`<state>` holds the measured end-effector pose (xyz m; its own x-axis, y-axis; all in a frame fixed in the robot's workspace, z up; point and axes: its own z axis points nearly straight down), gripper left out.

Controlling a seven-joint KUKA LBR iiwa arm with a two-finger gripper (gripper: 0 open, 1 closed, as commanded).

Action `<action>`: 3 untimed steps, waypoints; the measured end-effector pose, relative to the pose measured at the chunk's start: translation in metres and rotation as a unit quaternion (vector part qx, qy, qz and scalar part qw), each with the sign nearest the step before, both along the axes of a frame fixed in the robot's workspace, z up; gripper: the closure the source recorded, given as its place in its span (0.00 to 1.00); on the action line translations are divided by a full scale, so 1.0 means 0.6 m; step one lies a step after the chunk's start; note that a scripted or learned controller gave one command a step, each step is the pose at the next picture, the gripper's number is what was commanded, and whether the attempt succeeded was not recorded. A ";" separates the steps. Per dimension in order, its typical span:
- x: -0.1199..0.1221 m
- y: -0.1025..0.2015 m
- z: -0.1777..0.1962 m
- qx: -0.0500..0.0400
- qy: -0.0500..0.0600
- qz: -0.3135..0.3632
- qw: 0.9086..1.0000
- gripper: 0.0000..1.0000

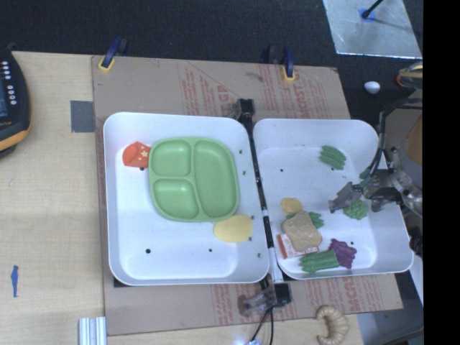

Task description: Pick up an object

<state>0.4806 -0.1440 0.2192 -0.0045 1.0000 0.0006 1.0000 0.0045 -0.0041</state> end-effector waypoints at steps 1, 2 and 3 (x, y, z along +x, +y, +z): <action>0.064 -0.119 -0.132 -0.002 0.001 -0.001 1.000 0.00; 0.076 -0.095 -0.206 -0.005 -0.004 0.000 1.000 0.00; 0.075 -0.094 -0.189 -0.003 -0.003 0.001 1.000 1.00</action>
